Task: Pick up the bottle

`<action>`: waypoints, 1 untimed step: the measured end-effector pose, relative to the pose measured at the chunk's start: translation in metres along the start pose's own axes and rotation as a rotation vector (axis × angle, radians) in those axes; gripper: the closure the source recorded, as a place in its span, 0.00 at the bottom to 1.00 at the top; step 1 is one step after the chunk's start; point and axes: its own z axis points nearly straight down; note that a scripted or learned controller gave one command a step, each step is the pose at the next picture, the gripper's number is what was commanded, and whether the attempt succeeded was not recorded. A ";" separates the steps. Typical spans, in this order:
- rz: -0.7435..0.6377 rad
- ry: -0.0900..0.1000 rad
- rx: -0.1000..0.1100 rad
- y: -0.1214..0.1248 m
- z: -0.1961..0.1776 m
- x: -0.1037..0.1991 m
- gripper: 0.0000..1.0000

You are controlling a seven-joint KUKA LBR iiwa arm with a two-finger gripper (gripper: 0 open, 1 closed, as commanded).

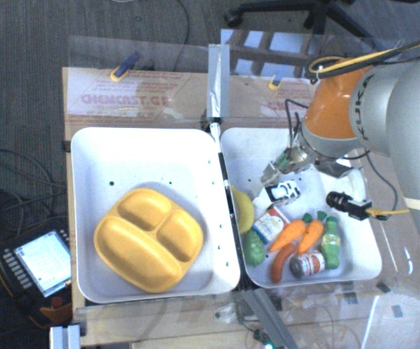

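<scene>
Roughly, per item:

Arm: the grey arm with its orange band (333, 111) came in from the right and hung over the far part of the right bin (355, 271); that put the wrist above the clutter rather than over the bare bin floor.

Gripper: the gripper (286, 164) sat above the bin's far-left area, pointing down and left. Fingers (275, 171) looked slightly apart with nothing between them; blurry, so that is a judgement.

Bottle: the green bottle (330, 242) lay at the near-right of the right bin, cap toward the far side, well apart from the gripper. Not held.

Neighbours: two carrots (297, 242) lay just to the bottle's left, a red-labelled can (308, 265) at its near end. Tight packing left little finger room on the left side; the right flank toward the bin wall looked freer.

Other clutter: a small black-and-white item (284, 191) sat just below the gripper, a white carton (268, 225) and green vegetable (253, 249) nearer the divider.

Left bin: it held only the yellow tray (148, 238); likely the drop side, not relevant to the grasp.

Stage: pre-grasp, in my reading. Gripper needed to shift near and right before descending.

Risk: closing where it hung would have caught the black-and-white item instead.
</scene>
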 end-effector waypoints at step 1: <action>0.056 0.004 0.016 0.072 -0.081 0.042 1.00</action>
